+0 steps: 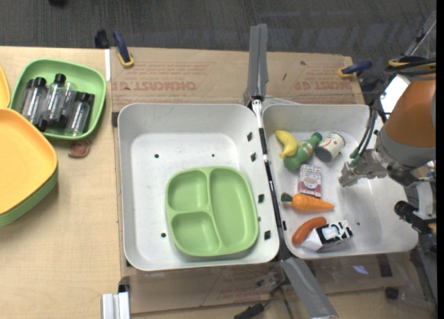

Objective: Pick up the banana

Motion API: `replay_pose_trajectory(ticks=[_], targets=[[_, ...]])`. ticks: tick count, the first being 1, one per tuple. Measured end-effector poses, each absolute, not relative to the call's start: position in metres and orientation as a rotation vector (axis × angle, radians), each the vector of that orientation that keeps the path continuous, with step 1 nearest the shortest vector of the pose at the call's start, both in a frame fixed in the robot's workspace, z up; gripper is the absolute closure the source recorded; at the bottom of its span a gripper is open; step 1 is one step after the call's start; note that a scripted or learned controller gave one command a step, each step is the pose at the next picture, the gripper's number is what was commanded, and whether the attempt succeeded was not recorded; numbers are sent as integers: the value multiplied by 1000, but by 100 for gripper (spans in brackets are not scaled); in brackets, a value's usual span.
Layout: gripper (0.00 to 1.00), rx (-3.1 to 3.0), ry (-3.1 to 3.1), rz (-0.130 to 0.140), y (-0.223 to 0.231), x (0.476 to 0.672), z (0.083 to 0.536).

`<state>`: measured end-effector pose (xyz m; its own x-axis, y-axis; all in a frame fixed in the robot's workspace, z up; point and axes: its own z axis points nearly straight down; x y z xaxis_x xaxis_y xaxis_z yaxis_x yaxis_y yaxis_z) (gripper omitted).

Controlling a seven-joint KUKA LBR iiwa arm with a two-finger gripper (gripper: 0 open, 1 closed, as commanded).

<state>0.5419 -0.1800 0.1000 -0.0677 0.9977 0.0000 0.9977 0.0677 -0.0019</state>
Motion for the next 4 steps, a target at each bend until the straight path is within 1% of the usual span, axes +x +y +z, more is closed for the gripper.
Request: replay_pose_trajectory(ticks=[1,2,3,4], targets=[[100,-2418,-2000,3,-162,507,125],[100,-2640,-1702,6,-195,589,125],[100,-2862,-1287,9,-182,531,104],[100,-2975,-1005,7,-186,565,121]])
